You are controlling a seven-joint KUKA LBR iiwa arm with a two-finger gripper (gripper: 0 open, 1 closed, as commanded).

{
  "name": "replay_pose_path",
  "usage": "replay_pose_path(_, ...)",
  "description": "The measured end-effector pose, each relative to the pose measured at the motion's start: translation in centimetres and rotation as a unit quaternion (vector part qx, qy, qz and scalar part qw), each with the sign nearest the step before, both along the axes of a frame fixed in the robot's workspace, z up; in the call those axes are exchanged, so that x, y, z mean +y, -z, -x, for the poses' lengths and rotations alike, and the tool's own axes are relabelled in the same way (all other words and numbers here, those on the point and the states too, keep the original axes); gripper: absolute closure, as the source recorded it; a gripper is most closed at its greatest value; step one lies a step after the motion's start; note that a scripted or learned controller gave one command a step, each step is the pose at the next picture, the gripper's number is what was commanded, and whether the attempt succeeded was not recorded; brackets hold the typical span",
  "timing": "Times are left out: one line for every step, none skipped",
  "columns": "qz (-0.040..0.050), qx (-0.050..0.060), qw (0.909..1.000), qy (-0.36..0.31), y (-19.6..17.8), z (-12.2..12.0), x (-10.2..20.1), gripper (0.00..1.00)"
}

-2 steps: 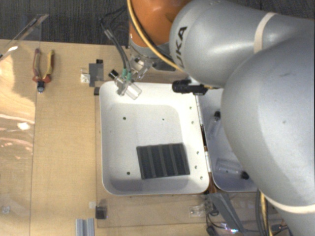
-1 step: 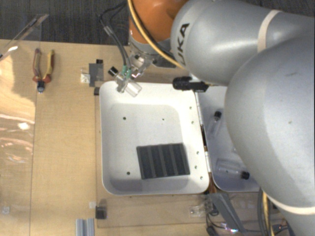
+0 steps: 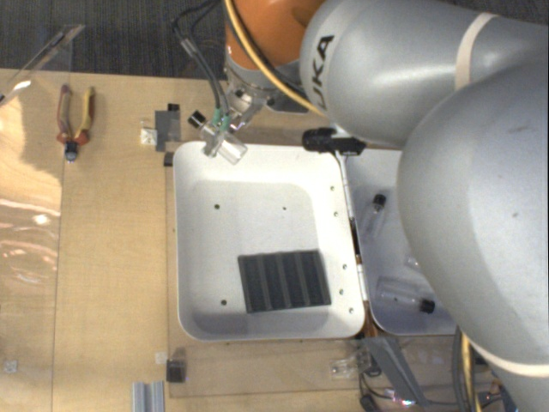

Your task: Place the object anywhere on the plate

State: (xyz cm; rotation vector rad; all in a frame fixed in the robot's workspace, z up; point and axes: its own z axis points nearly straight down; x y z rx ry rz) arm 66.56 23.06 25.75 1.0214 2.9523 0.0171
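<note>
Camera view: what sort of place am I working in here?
Likely a robotics lab bench: two white bins side by side, a KUKA arm reaching over them, and pliers lying on the wooden benchtop.

Dark ribbed rectangular plate [image 3: 284,281] — lying flat on the left bin's [image 3: 197,230] floor, sitting near its front-right corner.

So the plate [image 3: 284,281] sits in the left bin [image 3: 193,230], toward its near side. Gripper [image 3: 220,141] hangs over that bin's far-left corner. Pliers [image 3: 74,120] lie well left of it.

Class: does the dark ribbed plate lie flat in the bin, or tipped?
Flat. The dark ribbed plate rests on the left bin's floor, ridges level.
</note>
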Motion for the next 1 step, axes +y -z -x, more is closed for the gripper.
replay_pose_path(-0.0004,-0.003,1.0000,-0.002,-1.20,-0.07,0.12,1.00)
